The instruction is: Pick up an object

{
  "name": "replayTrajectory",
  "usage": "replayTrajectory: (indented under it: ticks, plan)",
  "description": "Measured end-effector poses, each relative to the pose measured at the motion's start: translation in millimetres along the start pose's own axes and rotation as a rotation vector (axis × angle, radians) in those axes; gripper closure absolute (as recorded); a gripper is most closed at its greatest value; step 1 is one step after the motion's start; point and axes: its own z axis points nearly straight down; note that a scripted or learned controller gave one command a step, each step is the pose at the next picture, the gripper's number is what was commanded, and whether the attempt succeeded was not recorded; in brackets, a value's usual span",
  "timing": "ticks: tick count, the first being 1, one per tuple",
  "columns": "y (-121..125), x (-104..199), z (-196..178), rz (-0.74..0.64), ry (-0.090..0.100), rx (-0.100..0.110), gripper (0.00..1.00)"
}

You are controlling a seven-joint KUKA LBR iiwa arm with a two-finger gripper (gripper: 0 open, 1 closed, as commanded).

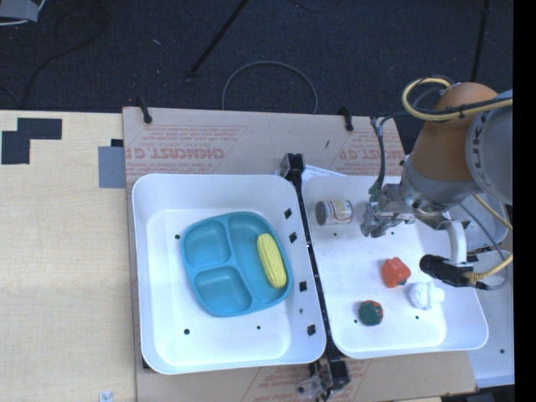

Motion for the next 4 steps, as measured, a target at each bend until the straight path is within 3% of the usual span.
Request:
replayTrajectory:
  ticks: [1,2,3,4]
  plan:
    - [6.2,-3.5,-61.2,-0.004,0.000,-0.002,1.00]
    - [6.4,-5.0,-90.6,-0.004,0.000,0.000,1.00]
    - [-1.9,42.1,-87.3,-0.006,0.002,0.005,1.00]
    - [10.4,94.9,-77.0,-0.007,0.002,0.004,1.00]
